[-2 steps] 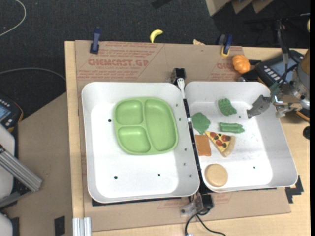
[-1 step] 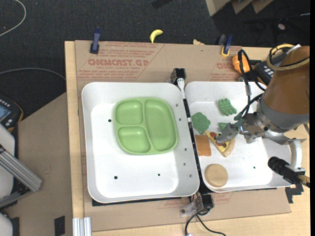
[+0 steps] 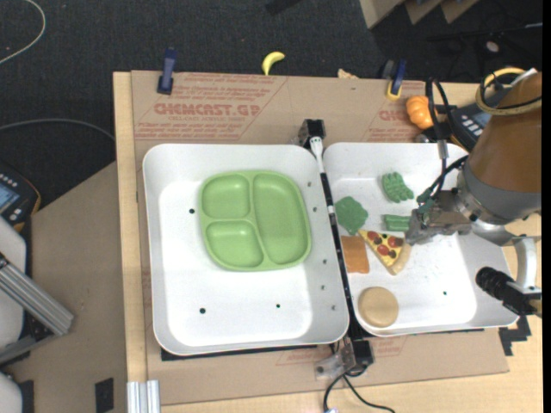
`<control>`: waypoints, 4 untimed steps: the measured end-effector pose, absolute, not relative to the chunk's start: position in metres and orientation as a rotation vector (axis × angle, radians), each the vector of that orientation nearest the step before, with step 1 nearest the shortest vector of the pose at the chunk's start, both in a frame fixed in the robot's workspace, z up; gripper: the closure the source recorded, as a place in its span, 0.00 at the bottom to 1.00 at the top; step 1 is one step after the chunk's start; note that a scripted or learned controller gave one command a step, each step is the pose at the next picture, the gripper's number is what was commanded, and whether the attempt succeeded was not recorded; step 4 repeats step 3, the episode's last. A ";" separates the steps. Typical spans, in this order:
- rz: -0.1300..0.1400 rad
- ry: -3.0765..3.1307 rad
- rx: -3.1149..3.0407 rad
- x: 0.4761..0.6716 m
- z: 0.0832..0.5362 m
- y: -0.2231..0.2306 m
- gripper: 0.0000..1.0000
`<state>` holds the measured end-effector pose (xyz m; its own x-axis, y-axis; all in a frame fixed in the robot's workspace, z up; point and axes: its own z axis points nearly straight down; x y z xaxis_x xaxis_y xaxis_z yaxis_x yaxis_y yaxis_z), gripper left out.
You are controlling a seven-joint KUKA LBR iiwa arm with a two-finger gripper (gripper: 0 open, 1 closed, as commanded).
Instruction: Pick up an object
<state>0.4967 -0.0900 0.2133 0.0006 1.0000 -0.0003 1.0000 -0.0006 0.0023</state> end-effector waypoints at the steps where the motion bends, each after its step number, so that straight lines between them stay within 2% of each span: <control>1: 0.001 2.233 2.217 0.485 0.218 -0.025 1.00; 2: 0.007 2.231 2.211 0.479 0.237 0.044 1.00; 3: 0.019 2.219 2.211 0.481 0.358 0.045 1.00; 4: 0.019 2.219 2.211 0.481 0.358 0.045 1.00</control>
